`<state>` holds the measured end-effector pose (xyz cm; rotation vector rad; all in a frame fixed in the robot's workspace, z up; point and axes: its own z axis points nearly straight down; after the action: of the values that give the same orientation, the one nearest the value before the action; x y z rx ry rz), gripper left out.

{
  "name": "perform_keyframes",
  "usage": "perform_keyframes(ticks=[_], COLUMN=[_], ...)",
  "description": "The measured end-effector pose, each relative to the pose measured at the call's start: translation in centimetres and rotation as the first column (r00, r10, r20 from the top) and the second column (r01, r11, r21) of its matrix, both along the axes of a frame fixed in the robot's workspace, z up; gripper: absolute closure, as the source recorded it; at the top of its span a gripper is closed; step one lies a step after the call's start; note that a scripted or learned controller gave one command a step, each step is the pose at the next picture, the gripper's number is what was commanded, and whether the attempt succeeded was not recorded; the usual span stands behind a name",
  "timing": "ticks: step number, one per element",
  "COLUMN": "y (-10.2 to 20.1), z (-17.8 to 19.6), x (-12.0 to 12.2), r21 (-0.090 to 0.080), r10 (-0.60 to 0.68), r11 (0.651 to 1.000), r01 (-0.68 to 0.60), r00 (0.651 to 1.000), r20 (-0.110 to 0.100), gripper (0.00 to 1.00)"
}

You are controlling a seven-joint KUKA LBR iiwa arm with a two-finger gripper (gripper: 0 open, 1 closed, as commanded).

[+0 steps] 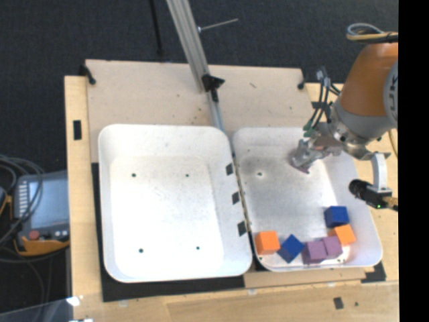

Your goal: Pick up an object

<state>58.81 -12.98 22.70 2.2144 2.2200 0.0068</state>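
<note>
The gripper (305, 159) hung low over the upper-middle of the right bin (281, 143); a pinkish speck showed at its tip, but I couldn't tell how far it was open or whether it had anything. The pickable blocks sat well apart from it along the bin's near edge: 2 orange cubes (267, 241) (345, 234), 2 blue (291, 247) (336, 216), 2 purple (314, 251) (332, 246). Best approach, imo: go for the lone orange cube at the row's left end w/ free sides, come straight down, avoid the packed purple pair and bin wall.
</note>
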Motion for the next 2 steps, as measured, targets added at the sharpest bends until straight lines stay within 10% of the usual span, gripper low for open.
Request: perform_keyframes(ticks=[2], y=[9.4], z=[0.3], x=[2.7], r21=[0.001], r10=[0.004], r11=[1.000], r01=[-0.004], r00=[1.000], r20=[-0.006], gripper=[1.00])
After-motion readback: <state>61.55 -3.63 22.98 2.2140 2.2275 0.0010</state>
